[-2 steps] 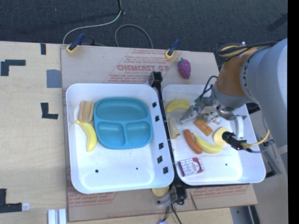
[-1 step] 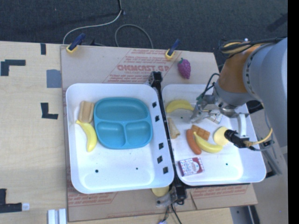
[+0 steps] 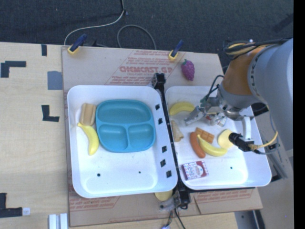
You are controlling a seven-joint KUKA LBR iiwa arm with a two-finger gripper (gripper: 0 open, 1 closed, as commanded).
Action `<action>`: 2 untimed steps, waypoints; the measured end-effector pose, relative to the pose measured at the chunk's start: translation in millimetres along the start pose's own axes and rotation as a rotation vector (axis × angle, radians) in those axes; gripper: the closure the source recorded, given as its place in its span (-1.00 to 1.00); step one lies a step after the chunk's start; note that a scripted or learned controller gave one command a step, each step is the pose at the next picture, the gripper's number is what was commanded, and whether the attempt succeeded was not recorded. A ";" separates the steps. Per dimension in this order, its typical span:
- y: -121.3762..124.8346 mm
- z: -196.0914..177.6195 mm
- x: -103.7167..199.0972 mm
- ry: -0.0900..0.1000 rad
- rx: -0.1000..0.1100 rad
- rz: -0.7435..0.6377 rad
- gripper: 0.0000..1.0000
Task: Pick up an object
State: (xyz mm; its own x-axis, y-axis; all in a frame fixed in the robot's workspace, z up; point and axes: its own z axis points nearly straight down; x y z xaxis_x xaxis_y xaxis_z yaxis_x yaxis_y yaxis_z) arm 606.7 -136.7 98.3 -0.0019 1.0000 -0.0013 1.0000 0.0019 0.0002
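My gripper [image 3: 199,114] hangs low over the upper middle of the right bin [image 3: 257,173], the grey arm with its orange band [image 3: 240,78] reaching in from the right. Just left of it lies a yellow banana [image 3: 180,108]. Below it sit an orange sausage-shaped toy [image 3: 196,145], a small orange cracker [image 3: 206,135] and a second yellow banana [image 3: 215,150]. A tan piece [image 3: 177,133] rests by the bin's left wall. A red packet [image 3: 194,170] lies near the front. Nothing is visibly held.
The left bin [image 3: 114,185] holds a blue divided plate [image 3: 126,126], a yellow banana [image 3: 91,138] and a tan bread-like piece [image 3: 87,113]. A purple grape bunch [image 3: 188,69] lies on the cardboard behind the right bin. Black clips run along the divider between the bins.
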 end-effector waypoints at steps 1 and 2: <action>50.2 13.8 -32.9 0.005 0.011 -0.004 -1.00; 58.5 -121.4 -90.2 -0.006 -0.012 0.003 -1.00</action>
State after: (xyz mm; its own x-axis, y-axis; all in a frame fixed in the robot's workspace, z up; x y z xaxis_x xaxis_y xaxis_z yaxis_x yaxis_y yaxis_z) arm 665.3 -226.7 219.8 0.0015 1.0000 -0.0069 0.9999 -0.0014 0.0122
